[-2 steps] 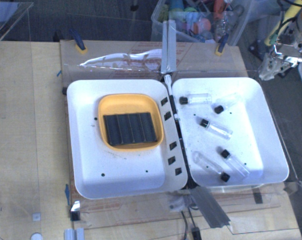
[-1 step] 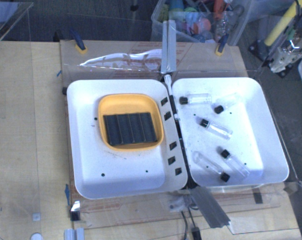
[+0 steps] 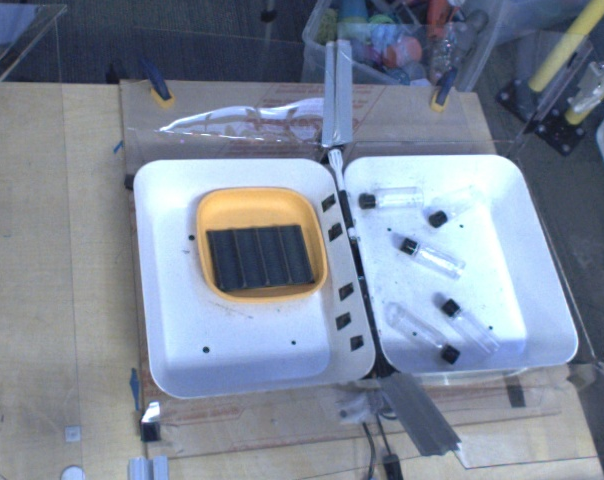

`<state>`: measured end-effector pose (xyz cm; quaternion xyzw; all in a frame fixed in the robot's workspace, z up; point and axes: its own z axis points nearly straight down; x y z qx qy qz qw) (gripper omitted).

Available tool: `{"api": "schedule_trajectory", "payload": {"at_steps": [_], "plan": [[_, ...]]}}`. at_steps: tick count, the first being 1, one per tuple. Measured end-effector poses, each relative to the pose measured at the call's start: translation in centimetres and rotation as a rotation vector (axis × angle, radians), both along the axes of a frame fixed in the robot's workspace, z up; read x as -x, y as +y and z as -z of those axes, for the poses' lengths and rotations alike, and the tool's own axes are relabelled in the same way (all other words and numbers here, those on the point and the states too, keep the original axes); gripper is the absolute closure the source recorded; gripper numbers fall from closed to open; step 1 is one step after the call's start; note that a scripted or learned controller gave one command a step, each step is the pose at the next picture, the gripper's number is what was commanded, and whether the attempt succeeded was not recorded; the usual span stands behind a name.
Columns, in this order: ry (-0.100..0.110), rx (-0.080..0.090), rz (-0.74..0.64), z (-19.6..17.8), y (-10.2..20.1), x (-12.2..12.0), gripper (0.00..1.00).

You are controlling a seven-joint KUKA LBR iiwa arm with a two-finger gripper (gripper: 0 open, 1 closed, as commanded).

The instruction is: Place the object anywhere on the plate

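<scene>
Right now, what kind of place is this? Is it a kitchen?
Probably a robot lab or workshop, not a kitchen. Two white bins sit on a wooden bench, clear vials lie in the right one, and a tub of toys stands behind.

Pale wooden bench (image 3: 52,268); dark carpet floor (image 3: 182,18); clear tub of colourful clutter (image 3: 412,18) behind.

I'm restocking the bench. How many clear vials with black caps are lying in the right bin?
4, possibly more, since clear glass is hard to see against white. One at the top, one in the middle, one lower right, one at the bottom, plus a loose black cap.
</scene>
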<state>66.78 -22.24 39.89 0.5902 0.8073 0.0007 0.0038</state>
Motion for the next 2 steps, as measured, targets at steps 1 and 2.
{"api": "schedule_trajectory", "payload": {"at_steps": [1,2], "plan": [[-0.001,0.002,-0.341,-3.78,0.05,-0.01,1.00],[-0.001,0.002,-0.341,-3.78,0.03,-0.01,0.00]]}}
